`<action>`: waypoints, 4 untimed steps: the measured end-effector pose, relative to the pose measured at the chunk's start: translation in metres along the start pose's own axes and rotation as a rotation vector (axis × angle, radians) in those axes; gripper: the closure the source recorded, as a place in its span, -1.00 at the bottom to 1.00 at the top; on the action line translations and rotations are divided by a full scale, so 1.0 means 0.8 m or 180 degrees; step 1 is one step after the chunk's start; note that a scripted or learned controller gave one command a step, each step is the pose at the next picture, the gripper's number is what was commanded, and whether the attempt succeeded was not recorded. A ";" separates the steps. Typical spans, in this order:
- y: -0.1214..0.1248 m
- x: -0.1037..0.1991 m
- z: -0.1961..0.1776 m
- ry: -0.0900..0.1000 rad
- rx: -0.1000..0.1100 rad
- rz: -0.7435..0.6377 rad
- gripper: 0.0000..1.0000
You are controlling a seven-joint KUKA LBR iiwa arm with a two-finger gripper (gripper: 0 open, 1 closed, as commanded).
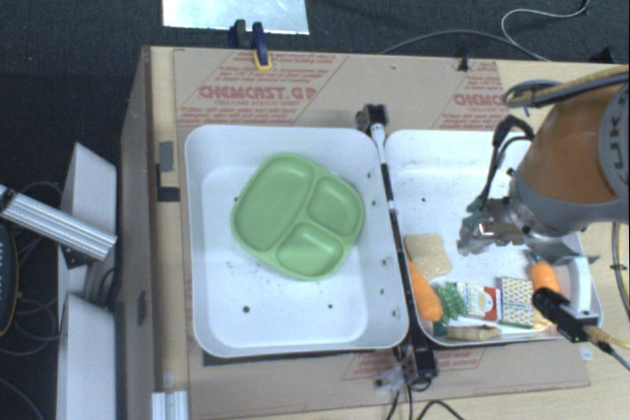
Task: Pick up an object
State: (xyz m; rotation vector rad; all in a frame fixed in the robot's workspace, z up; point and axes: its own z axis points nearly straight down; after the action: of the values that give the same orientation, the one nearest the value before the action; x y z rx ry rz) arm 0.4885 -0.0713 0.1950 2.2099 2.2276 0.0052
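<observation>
While the hand point(480, 236) hangs low over the right bin point(433, 167), nothing is seen in its grip.
How far it is open cannot be told. The bread slice point(428, 254) lies just left of it; the carrot point(424, 293), long axis running near to far, lies nearer and left. The green plate point(298, 215) sits in the left bin point(212, 211).

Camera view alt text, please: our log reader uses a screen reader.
The gripper of a grey and orange arm hangs over the right white bin, above a carrot, a beige block and small packets along its near edge. The left bin holds a green divided plate.
</observation>
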 end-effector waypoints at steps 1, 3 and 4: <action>0.002 0.000 -0.013 0.0000 -0.0009 -0.0012 1.00; 0.005 0.000 -0.039 -0.0004 -0.0028 -0.0040 1.00; 0.007 0.000 -0.053 -0.0005 -0.0037 -0.0054 1.00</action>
State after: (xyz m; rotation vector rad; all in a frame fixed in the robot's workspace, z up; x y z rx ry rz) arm 0.4937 -0.0716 0.2372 2.1842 2.2395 0.0165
